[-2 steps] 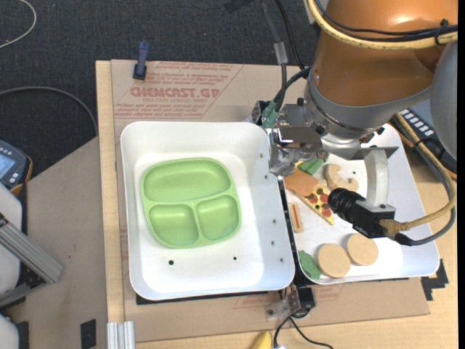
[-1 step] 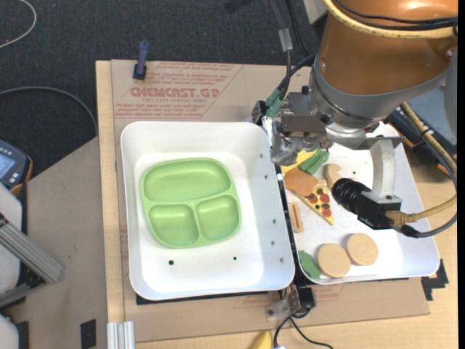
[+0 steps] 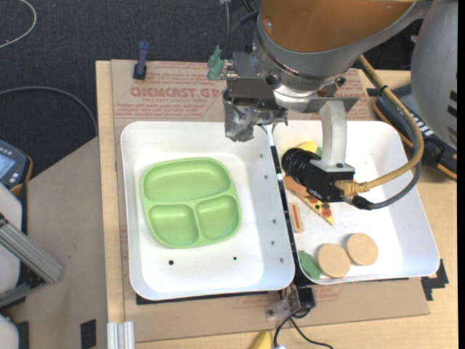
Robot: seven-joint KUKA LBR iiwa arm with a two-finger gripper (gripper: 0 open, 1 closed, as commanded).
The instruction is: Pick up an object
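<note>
My gripper [image 3: 240,126] hangs from the grey wrist under the orange band, over the far right corner of the left bin [image 3: 134,195]. Nothing is visibly held in it. A green three-compartment plate [image 3: 190,201] lies flat in the left bin. In the right bin [image 3: 407,202] lie two tan round discs [image 3: 362,249] [image 3: 334,260] at the near side, with a green piece [image 3: 308,265] tucked beside them. A pizza-like slice [image 3: 314,203] and a small orange stick [image 3: 294,217] lie near the divider. A yellow object [image 3: 309,148] is partly hidden behind a black unit [image 3: 309,171] on the arm.
A tan hose [image 3: 403,169] loops from the black unit across the right bin. Blue [image 3: 140,60] and green [image 3: 215,64] clamps hold the cardboard at the bench's far edge. Dark cables lie on the right, and a device sits on the floor at the left [image 3: 11,167].
</note>
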